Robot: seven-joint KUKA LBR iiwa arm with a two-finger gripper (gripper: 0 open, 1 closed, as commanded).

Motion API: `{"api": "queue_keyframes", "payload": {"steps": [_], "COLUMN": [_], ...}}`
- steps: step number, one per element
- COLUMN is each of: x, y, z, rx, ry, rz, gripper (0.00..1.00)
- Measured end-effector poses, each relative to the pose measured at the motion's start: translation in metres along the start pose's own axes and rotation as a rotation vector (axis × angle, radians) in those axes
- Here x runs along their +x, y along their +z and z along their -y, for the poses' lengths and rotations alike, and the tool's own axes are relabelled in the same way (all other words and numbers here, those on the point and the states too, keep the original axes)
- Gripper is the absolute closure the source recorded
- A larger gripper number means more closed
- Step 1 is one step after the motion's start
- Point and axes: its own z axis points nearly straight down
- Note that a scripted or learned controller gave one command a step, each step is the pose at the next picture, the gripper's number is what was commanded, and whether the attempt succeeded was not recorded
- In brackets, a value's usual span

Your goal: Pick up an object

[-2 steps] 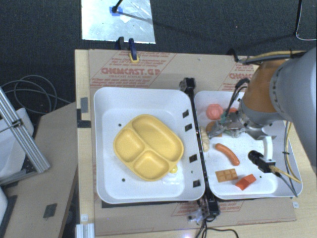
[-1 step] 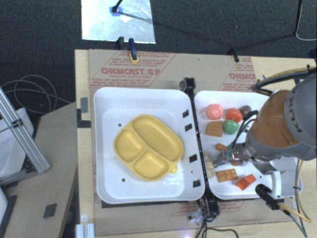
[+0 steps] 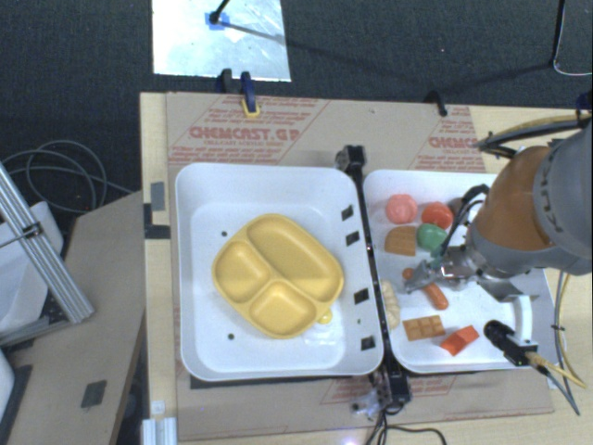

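The arm (image 3: 533, 211) comes in from the right of the frame and bends down over the right bin (image 3: 537, 360). Its gripper (image 3: 428, 274) sits low in the middle of that bin, pointing toward the left. Whether its fingers are spread or closed cannot be told from this view, and nothing is seen held between them.

Toy foods lie around the gripper. A pink piece (image 3: 401, 208) sits in the bin's upper left, with an orange-red piece (image 3: 437, 215) just to its right. Below them are a tan piece (image 3: 401, 241) and a green ball (image 3: 430, 236), the ball close to the gripper's upper side. An orange sausage (image 3: 435, 296) lies just below the gripper, touching or nearly touching it. Lower still is a brown waffle (image 3: 423, 327), and to its right a red wedge (image 3: 459, 341). A pale piece (image 3: 390, 304) rests against the bin's left wall.

The left bin (image 3: 199, 248) holds a yellow divided tray (image 3: 277, 273) with three compartments, lying tilted near the bin's centre.

Both bins rest on a cardboard sheet (image 3: 278, 128) on the bench.
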Motion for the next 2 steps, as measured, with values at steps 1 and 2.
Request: {"api": "queue_keyframes", "payload": {"steps": [1,2], "x": [0.001,0.070], "y": [-0.011,-0.105], "z": [0.001,-0.008], "rx": [0.000,-0.006], "ry": [0.000,-0.009], "rz": [-0.001,-0.004], "gripper": [1.00,1.00]}}
